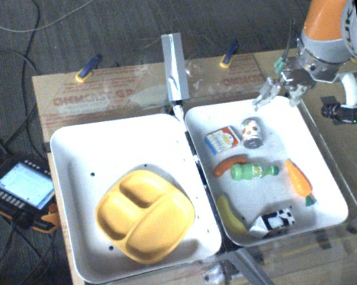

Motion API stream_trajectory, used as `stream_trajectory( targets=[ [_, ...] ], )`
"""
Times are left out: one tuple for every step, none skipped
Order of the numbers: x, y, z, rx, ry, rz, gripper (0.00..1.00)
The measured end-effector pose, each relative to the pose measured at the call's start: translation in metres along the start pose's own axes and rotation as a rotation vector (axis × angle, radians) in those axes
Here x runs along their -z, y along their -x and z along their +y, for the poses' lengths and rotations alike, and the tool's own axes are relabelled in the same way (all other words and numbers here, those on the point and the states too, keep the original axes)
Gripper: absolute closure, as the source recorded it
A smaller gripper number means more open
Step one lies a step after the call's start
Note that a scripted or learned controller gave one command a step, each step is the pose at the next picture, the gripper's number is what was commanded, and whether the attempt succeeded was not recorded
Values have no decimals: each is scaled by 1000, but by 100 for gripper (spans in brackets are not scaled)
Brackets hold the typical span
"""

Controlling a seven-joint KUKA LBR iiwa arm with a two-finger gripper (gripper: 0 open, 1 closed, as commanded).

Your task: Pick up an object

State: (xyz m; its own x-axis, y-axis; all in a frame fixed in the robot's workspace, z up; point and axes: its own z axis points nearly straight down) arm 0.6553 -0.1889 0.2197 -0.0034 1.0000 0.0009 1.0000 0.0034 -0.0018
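1. Toys lie in the right bin [313, 144]: a small can [251, 133], a little box [222, 140], a hot dog [229, 164], a green bottle [254, 171], a carrot [298, 180], a banana [229, 214] and a black and white carton [276, 220].
2. None of them is picked up yet.
3. The left bin [73, 155] holds a yellow tray [146, 215] with three parts.
4. The gripper [271, 93] hangs over the top edge of the right bin, near its far right corner.
5. Its two thin fingers look spread apart, and nothing sits between them.
6. I think the arm is at the start of its try, getting ready to reach in.
7. The can is the closest toy, just below and to the left of the gripper.
8. Next, the gripper needs to move over one toy, go down, and close on it.
9. The can may roll away, so the fingers should come down on both sides of it.
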Motion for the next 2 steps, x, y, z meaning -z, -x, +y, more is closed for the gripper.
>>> stream_trajectory(
  targets=[
    [-125,11,-2,129,3,-2,0],
    [-115,11,-1,131,3,-5,100]
  ],
)
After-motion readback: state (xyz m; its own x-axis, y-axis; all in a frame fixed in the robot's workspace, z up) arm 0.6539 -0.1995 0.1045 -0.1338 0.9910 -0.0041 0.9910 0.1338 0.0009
